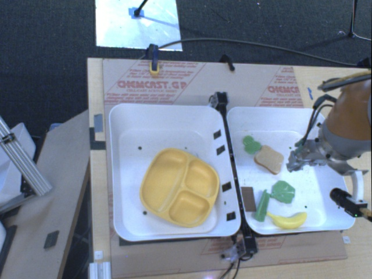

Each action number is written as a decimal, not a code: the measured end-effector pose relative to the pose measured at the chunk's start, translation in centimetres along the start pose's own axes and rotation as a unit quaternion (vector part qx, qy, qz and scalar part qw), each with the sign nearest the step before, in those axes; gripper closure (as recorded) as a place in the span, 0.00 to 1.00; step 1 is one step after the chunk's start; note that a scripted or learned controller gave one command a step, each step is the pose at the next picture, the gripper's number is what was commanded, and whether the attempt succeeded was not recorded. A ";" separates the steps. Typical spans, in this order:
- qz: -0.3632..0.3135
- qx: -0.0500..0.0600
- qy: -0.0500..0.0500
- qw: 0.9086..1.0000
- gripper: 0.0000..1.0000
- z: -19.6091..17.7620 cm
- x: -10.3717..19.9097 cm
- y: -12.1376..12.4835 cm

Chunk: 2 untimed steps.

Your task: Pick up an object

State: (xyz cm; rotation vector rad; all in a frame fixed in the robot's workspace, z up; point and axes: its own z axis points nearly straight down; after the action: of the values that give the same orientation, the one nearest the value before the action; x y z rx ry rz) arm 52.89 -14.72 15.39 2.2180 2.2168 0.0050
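The right bin (pixel 317 124) holds a slice of toast (pixel 269 159), a small green round piece (pixel 251 145), a green leafy piece (pixel 283 191), a green stick-shaped piece (pixel 262 206), a yellow banana (pixel 288 220) and a brown block (pixel 248 199). My gripper (pixel 295 159) hangs over the right bin, just right of the toast and above the leafy piece. Nothing shows between its fingers.
The left bin (pixel 125 138) holds a yellow three-compartment tray (pixel 179 186). A black divider with clips (pixel 227 156) runs between the bins. The arm's orange band and wrist (pixel 349 124) cover the right bin's far right side.
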 end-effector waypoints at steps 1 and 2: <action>-0.003 -0.001 0.000 1.000 1.00 -6.0 0.8 0.4; -0.003 0.000 0.000 1.000 1.00 -10.3 0.8 0.6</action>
State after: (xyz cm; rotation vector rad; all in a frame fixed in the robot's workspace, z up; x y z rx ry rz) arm 53.45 -13.90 25.72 2.2118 2.2227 0.0058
